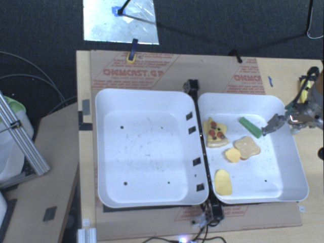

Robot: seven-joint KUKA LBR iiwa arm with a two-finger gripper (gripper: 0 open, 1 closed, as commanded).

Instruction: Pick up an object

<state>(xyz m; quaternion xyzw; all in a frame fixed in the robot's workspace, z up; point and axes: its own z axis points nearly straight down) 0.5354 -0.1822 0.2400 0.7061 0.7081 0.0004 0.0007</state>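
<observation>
The grey end effector (268, 125) hangs over the right shallow white bin (283, 186), just beside the green oblong block (250, 126); its opening cannot be told.

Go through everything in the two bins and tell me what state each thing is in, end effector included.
End effector: low over right bin, beside green piece, grip unclear.
Green piece: lying flat, tilted diagonally.
Pizza slice: flat, by the divider.
Toast: flat, touching the yellow round piece.
Yellow oval piece: flat, apart from others.
Left bin: upright.
</observation>
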